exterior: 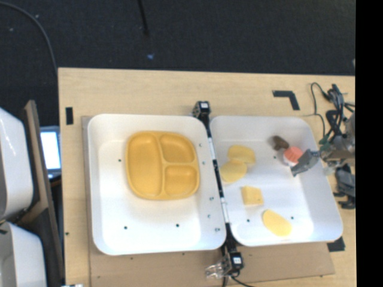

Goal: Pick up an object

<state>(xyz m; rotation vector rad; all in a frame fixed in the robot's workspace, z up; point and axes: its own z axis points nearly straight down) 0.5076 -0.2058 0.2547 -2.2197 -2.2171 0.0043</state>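
Note:
The right bin (320, 214) holds several pale yellow pieces: a rounded one (241, 154), another (233, 172) touching it just below, a square block (252, 195) and an oval one (276, 222) near the front. Toward the bin's far right, a small brown thing (279, 142), an orange-red thing (292, 155) and a grey piece (302, 162) lie close together. The grey piece reaches toward the bin's right wall.
The left bin (108, 220) carries a yellow divided plate (162, 164) with three compartments. Cables and dark hardware (338, 154) crowd the bench just right of the right bin. A divider with black fittings (212, 166) runs between the bins.

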